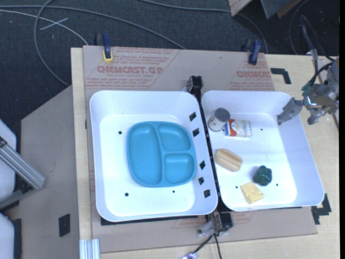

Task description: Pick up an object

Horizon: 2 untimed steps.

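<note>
The right bin (291,161) holds a small white bottle with a red label (235,128) lying on its side, grey cap toward the left. Below it lie a tan bread roll (228,159), a dark green lumpy object (263,175) and a yellow cheese wedge (251,192). My gripper (300,116) hangs over the bin's upper right rim, well right of the bottle. Its fingers (287,112) are spread open with nothing between them.
The left bin (108,117) holds a blue divided plate (161,153). A black divider with clips (200,144) runs between the bins. Two clamps (107,52) hold the cardboard-covered board at its back edge. Cables trail over the dark floor behind.
</note>
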{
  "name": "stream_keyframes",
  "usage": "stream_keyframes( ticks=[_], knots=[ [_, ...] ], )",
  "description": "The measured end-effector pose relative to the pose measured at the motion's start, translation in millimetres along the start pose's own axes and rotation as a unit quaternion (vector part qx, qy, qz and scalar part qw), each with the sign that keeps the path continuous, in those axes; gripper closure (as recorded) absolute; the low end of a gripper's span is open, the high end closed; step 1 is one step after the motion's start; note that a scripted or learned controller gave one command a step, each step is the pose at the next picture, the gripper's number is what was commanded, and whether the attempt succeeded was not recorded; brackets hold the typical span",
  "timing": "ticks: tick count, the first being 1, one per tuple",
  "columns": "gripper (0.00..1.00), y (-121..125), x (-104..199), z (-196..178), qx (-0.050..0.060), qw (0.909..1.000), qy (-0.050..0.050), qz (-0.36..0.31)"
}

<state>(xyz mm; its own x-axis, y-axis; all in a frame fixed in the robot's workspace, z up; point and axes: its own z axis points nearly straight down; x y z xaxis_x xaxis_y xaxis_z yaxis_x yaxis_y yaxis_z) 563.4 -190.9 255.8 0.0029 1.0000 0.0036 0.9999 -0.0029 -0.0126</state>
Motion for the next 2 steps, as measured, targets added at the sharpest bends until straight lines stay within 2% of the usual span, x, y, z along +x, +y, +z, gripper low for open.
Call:
stream_keyframes(
  ticks=[1,2],
  knots=[
    [0.00,2,0,-6,-0.006,1.0000,-0.001,-0.002],
    [0.00,2,3,36,-0.004,1.0000,-0.001,-0.002]
  ],
)
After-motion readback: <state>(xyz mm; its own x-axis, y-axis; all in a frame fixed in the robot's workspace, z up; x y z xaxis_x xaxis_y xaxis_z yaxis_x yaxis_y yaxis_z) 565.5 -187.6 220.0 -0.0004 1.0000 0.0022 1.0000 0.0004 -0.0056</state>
